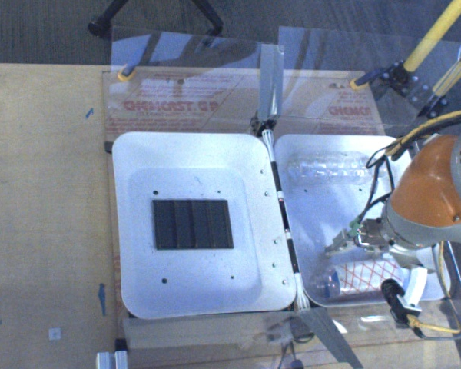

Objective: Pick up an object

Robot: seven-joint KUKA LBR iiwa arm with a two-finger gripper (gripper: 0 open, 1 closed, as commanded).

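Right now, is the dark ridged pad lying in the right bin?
No, the dark pad lies flat in the left bin; the arm reaches over the right bin.

arm (430, 198) cut off at right edge

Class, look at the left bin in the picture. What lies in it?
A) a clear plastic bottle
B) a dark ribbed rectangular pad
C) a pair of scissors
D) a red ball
B: a dark ribbed rectangular pad lies flat near the middle of the left bin; the arm is over the right bin.
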